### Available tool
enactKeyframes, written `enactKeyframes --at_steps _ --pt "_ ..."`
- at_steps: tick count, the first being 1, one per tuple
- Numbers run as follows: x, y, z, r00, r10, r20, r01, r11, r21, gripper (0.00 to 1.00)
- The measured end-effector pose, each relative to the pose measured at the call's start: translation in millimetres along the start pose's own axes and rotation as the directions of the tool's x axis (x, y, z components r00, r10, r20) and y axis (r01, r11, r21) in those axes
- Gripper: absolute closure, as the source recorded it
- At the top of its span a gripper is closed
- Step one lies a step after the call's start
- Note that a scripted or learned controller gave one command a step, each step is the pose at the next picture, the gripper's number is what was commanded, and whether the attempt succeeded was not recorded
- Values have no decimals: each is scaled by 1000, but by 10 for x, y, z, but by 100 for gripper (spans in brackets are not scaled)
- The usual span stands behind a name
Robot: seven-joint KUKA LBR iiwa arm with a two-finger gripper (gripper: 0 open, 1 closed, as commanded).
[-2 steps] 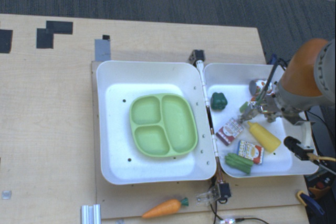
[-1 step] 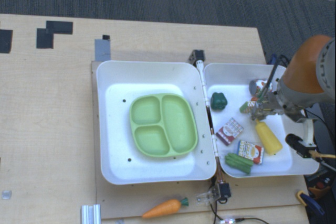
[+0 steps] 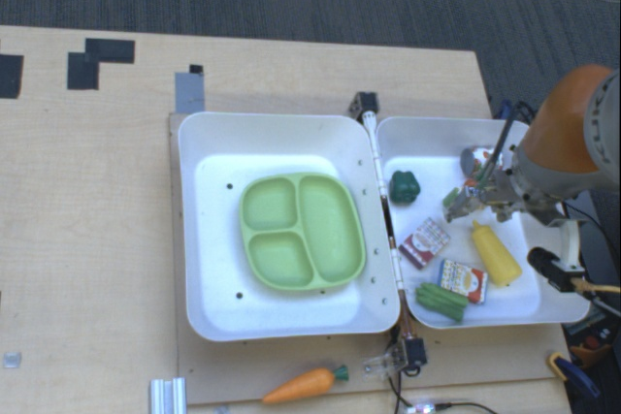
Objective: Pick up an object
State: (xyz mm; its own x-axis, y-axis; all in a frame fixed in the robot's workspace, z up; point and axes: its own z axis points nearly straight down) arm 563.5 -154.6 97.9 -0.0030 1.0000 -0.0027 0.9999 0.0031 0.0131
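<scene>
On my screen I logged 2 white bins side by side on the bench. Left bin [image 3: 209, 208]: 1 green divided plate [image 3: 301, 233] with 3 compartments, lying flat. Right bin [image 3: 427, 136] held 5 items — a dark green lump [image 3: 404, 186] near the dividing wall, a red-and-white packet [image 3: 424, 242], a small printed carton [image 3: 462, 279], a green cucumber-like piece [image 3: 441, 301] at the near edge, and a yellow corn cob [image 3: 495, 253]. The gripper [image 3: 473, 196] hung over the right bin, just above the corn cob, between it and the dark green lump; I could not tell how its fingers stood, and saw nothing between them. Outside the bins, 1 orange carrot [image 3: 303, 385] lay on the bench [image 3: 87, 238] — below the left bin.
</scene>
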Motion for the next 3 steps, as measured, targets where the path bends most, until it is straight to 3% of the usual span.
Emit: enactKeyframes --at_steps 1,2,3 --pt "596 -581 98 1000 0 -1 0 1000 3 0" --pt "626 -708 89 1000 0 4 0 1000 -9 0" --pt "627 -687 -25 1000 -1 4 1 1000 -14 100"
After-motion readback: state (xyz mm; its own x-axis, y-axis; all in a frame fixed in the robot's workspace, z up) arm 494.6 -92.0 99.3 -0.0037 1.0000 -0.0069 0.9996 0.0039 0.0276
